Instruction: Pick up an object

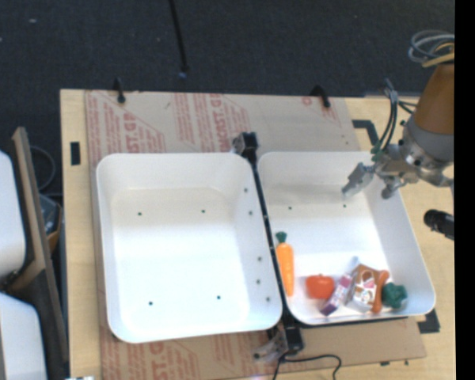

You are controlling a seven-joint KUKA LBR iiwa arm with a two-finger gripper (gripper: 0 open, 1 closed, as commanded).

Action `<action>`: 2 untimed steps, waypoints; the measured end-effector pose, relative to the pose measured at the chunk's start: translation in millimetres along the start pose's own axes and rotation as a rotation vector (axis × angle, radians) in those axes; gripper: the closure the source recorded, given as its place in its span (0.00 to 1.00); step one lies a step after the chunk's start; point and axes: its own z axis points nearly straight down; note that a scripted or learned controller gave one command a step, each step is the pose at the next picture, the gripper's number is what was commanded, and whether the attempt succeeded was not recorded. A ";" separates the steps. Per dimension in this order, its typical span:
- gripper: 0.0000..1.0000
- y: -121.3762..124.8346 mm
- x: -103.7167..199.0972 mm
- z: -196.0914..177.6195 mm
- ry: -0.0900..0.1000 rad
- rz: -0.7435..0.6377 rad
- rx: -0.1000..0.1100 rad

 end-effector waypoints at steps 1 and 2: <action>0.00 1.0 0.3 -3.0 -0.001 -0.001 -0.005; 0.00 -1.8 1.1 62.9 0.001 -0.001 0.000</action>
